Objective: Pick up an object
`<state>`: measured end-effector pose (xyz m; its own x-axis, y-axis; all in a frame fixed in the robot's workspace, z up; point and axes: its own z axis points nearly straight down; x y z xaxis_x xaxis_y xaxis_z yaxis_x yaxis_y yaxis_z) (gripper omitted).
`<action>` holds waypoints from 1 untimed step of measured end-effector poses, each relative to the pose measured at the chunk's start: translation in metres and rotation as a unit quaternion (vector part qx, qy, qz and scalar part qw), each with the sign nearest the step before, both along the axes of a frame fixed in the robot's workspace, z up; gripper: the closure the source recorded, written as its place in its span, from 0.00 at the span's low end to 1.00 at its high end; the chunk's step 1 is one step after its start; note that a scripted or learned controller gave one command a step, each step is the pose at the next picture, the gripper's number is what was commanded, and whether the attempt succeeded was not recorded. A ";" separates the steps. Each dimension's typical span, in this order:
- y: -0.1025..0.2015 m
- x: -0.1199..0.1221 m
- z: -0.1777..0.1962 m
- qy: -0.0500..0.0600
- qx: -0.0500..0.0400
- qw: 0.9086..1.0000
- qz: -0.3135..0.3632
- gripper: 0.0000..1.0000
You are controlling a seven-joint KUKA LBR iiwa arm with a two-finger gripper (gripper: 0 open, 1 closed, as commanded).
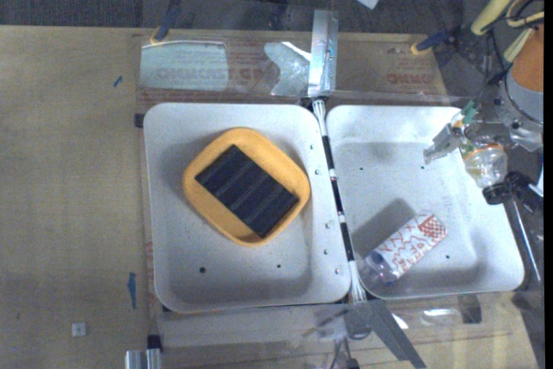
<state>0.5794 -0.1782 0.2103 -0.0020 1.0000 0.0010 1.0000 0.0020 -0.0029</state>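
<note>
**Risk: nothing between the fingers, bottle likely to roll**

Gripper sits at the right bin's far right edge. Can't tell how far the fingers are open; something small and clear glints there, too blurred to call a hold. Plastic bottle lies on its side near the right bin's front edge, well apart from the gripper. Round, slick: likely rolls or slips under an off-centre pinch. Yellow sponge mid left bin, flatter target.

Yellow-orange pad with dark striped panel; clear bottle with red-and-white patterned label; white bins.
</note>
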 end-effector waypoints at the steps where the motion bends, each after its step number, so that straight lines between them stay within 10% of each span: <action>1: 0.005 -0.034 -0.071 -0.001 0.000 0.999 0.043 0.00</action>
